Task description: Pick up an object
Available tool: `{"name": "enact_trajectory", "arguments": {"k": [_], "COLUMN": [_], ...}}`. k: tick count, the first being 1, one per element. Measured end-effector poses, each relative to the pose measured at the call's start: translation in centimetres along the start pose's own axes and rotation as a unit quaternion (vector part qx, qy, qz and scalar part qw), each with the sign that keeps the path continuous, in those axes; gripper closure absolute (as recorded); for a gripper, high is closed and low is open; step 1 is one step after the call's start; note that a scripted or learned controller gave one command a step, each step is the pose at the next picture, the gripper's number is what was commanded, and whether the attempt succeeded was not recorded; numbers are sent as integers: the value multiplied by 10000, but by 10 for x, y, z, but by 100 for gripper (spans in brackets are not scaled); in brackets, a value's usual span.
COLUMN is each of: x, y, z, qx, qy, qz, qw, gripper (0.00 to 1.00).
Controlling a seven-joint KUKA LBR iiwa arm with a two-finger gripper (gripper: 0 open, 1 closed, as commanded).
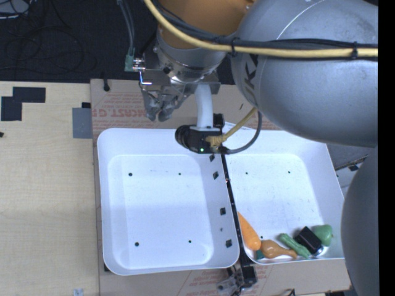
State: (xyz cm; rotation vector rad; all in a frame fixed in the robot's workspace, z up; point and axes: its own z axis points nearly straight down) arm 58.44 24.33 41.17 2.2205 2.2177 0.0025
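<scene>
My gripper [159, 108] hangs high over the cardboard just behind the far rim of the left bin [123, 147], and nothing shows in it. The objects lie far from it, in the near right corner of the right bin [278, 177]. There an orange carrot-shaped piece [247, 230] lies against the divider. Beside it are a tan-orange piece [275, 248], a long green piece [294, 244], a small black block [308, 240] and a rounded green piece [322, 232].
The big grey arm crosses over the far right of the right bin. A black divider strip [224, 193] runs between the two bins. Cardboard [117, 106] lies under the bins, with pale bench surface to the left.
</scene>
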Motion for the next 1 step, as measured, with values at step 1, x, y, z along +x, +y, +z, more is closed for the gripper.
{"name": "enact_trajectory", "arguments": {"k": [1], "x": [0], "y": [37], "z": [-134], "qx": [-41], "qy": [20], "qz": [-26], "qw": [10000], "gripper": [100]}}
